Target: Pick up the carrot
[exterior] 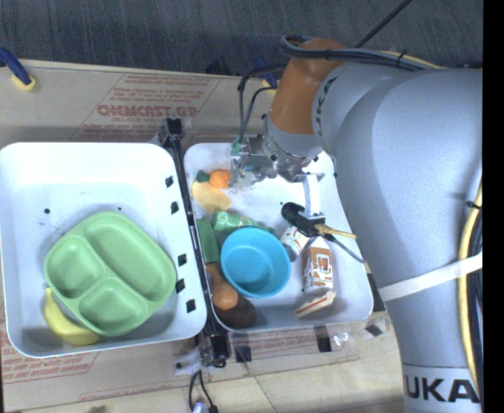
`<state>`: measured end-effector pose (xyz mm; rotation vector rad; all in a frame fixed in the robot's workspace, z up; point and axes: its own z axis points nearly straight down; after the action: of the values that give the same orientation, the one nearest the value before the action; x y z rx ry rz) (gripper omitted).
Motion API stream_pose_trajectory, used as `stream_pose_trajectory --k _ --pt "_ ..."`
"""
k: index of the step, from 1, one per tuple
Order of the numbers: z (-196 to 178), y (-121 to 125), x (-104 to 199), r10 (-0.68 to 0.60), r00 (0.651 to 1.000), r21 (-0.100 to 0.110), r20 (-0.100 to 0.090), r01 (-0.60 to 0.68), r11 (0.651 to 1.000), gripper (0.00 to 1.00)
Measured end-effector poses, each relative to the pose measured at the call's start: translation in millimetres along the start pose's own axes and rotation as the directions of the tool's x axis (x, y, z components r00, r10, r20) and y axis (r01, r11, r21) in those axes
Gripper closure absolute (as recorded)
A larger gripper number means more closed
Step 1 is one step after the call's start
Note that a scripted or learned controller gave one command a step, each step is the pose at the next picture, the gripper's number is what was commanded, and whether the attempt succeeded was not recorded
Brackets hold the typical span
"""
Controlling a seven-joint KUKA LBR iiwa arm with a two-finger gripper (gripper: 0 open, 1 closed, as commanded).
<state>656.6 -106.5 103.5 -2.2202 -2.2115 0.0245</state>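
Grey arm [398,162] w/ orange band sits closest to the lens and covers the right bin's [202,156] view-right side and part of its top wall. Carrot [220,179] is a small orange lump w/ a green bit at its view-left end. It lies in the bin's upper-left corner, near the wall shared w/ the left bin [28,179]. Its shape is hard to make out.

Gripper [250,167] is just beside the carrot on the view-right. Touching or not, can't tell. Seen from above, the gripper's tip is a jumble of metal, so open vs closed can't be told either.

Just below the carrot is a pale yellow obj [209,197], then a green item [228,222] partly hidden by the blue bowl [254,263] at mid-bin. Right of the bowl is a brown-and-white carton [318,275], lying tilted. At the bowl's lower left, an orange-brown lump [224,296] touches a dark brown one [240,313]; what they are is unclear.

Left bin holds a green divided plate [110,269], which rests on a yellow obj [67,327] that is mostly covered. Both bins sit on printed cardboard [140,101].
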Motion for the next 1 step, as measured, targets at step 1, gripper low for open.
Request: stream_pose_trajectory --k 1 --pt "13.6 -52.0 12.0 -0.060 0.998 -0.005 -0.003 0.060 0.998 1.00"
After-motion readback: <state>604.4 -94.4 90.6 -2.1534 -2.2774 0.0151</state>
